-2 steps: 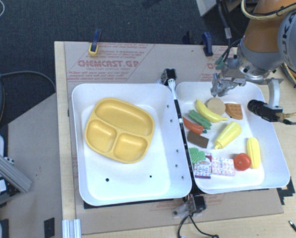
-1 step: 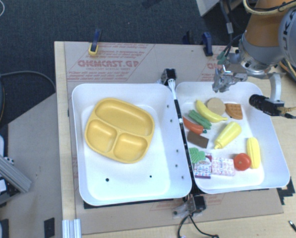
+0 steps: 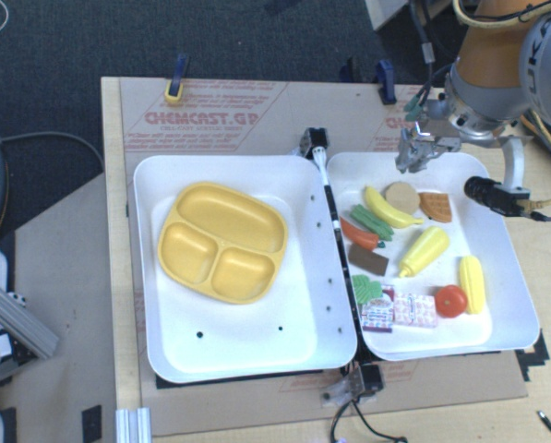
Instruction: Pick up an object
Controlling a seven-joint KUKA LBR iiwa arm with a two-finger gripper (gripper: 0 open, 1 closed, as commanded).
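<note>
just below the jaws: banana (image 3: 391, 207), round cookie (image 3: 402, 195).

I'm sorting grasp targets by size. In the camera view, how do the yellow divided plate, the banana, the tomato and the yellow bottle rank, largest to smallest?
1. Yellow divided plate, by far the largest.
2. Yellow bottle and banana: they look alike in length, so I won't rank them.
3. Tomato, the smallest.
</note>
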